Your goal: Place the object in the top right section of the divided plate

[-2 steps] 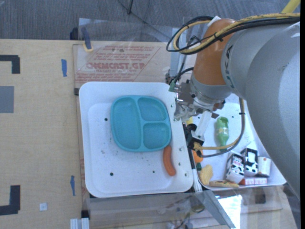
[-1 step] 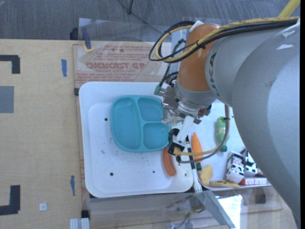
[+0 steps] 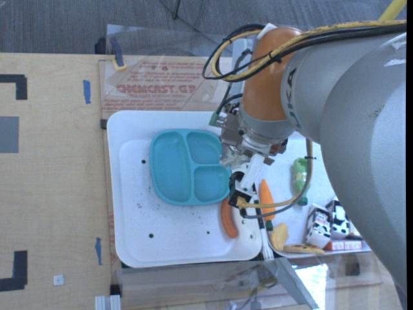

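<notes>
One sausage [image 3: 227,220] lies beside the blue plate [image 3: 187,166]; I cannot tell the pincer's [image 3: 242,196] state, so it should centre first.

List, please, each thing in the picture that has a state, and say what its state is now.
divided plate: lies flat in the left bin, all sections bare.
hot dog: lies in the left bin beside the plate, outside it.
carrot: lies in the right bin.
green item: lies in the right bin.
tool: low at the plate's right edge; grip unclear.
</notes>
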Robot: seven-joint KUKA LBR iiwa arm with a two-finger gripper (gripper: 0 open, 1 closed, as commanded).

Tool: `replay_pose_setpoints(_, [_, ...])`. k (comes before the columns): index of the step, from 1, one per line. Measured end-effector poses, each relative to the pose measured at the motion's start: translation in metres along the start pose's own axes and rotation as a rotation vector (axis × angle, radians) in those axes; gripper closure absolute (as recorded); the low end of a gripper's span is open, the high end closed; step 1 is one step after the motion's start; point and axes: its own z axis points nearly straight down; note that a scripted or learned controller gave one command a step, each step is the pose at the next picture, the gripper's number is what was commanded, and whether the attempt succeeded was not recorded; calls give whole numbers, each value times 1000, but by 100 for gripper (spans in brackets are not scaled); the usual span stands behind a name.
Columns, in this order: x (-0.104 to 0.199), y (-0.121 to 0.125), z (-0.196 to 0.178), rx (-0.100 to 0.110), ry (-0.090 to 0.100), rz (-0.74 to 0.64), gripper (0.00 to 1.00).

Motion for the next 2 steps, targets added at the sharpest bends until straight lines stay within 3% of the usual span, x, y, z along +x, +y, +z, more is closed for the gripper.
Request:
replay_pose_setpoints(1, [-34, 16, 19, 0, 1, -30, 100])
replay_pose_setpoints(2, [-62, -8, 8, 1, 2, 50, 100])
